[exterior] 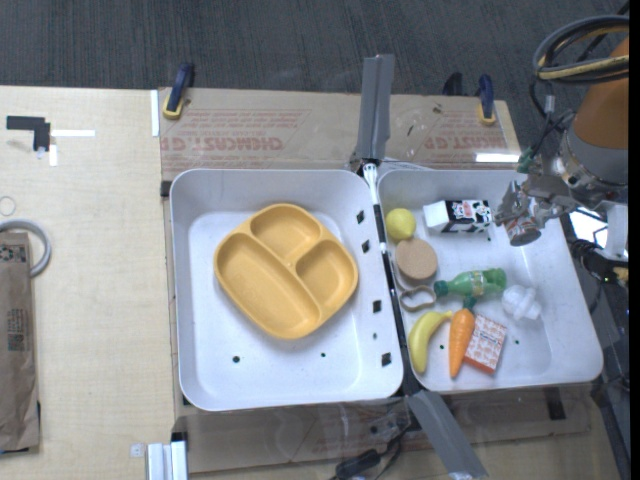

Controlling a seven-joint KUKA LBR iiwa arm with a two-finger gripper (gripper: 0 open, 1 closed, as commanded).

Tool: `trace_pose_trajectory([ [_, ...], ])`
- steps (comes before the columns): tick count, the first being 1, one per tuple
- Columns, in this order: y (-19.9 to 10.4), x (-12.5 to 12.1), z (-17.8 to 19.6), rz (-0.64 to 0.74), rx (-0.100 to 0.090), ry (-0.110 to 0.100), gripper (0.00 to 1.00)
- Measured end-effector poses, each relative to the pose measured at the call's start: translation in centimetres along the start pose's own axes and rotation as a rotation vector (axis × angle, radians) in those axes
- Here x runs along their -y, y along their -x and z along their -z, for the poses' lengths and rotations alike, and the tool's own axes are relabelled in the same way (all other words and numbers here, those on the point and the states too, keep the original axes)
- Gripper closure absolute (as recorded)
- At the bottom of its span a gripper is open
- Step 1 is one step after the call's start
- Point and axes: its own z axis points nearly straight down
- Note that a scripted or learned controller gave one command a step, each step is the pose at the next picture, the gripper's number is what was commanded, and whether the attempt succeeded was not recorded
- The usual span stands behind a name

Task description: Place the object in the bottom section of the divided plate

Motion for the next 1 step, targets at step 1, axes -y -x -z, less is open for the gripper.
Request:
trace_pose_trajectory([
  [1,-7.47,4.72,-0.3,0.124,-0.002,-0.001,1.0],
])
